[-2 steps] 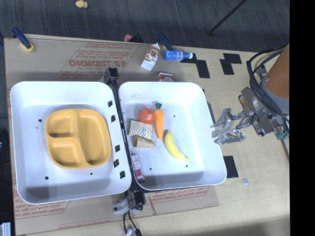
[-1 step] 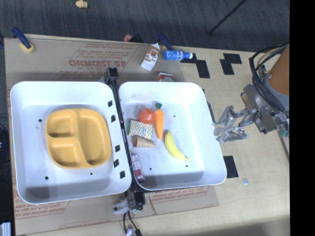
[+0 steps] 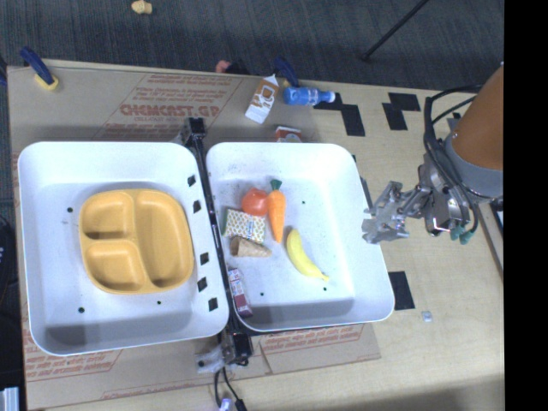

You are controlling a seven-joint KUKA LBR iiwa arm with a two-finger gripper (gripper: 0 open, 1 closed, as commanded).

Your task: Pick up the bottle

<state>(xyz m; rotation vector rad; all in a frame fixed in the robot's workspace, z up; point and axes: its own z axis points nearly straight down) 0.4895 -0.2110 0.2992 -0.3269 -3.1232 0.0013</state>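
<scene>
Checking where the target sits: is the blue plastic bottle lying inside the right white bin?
No, the blue plastic bottle lies on the bench beyond the right white bin's far rim.

One fixed camera, mounted above the bench (image 3: 428, 332), looking down at a slant. Far edge of the bench lies toward the top of the frame, with dark floor (image 3: 171, 15) beyond it; near edge runs along the bottom. Both white bins fall inside the frame: left bin (image 3: 34, 229) and right bin (image 3: 342, 169), side by side, slightly left of centre. Range is moderate: the whole bench width is taken in, small items still distinguishable. The arm (image 3: 479, 135) enters at the right margin. No second view; nothing shared.
</scene>
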